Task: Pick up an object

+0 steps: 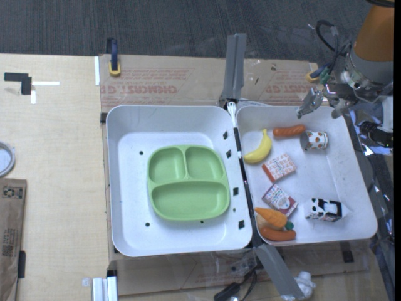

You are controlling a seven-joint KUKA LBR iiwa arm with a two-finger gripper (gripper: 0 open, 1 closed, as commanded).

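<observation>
Nearest the lens: carrot (pixel 272 216) and sausage (pixel 277 234) at right bin's (pixel 357 187) front edge, well below-left of gripper (pixel 323 103). Gripper hovers over bin's far rim, fingers spread, gripping nothing. Red sausage (pixel 289 130) and small can (pixel 315 140) just below it; banana (pixel 259 148) farther left. Green tray (pixel 188 182) well apart.

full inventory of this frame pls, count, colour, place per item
Shallow white bins: 2, side by side, left, right
Green divided plastic plate: 1, left bin
Yellow toy banana: 1, right bin
Orange toy sausages: 2, right bin, far, near
Orange toy carrot: 1, near corner
Small red-and-white boxes: 2, mid-bin
Small can: 1, white and orange
Black-and-white carton: 1
Gripper: 1, metal, above right bin's far edge
</observation>
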